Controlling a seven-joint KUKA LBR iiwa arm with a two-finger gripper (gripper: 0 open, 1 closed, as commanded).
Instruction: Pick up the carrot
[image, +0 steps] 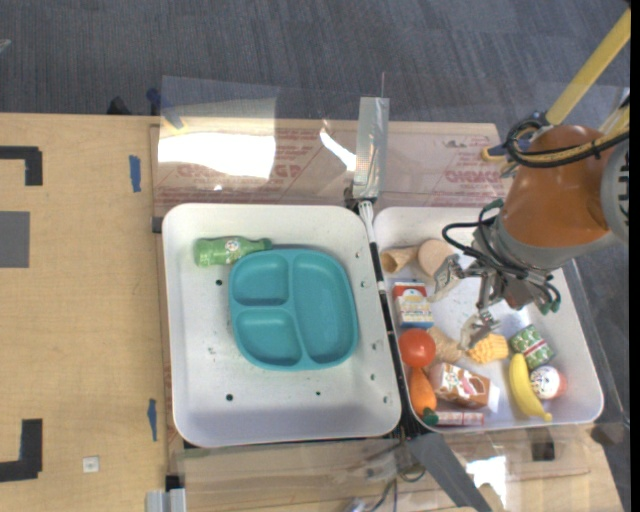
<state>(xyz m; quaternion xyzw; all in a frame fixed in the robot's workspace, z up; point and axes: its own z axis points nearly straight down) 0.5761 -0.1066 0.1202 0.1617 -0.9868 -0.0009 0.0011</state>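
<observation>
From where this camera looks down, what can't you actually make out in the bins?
- Gripper: whether it is closing on anything; the orange wrist band overhangs it and its tips blur into the toys.
- Carrot: partly hidden at the right bin's left wall, under the tomato and a printed packet.
- Labels on the packet and the green bottle: too small to read.

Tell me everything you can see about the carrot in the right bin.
The carrot is a small orange piece, smooth like toy plastic, lying near the bottom-left corner of the right bin, close to its left wall. A red tomato sits just above it and a snack packet presses against its right side, hiding part of it.
</observation>
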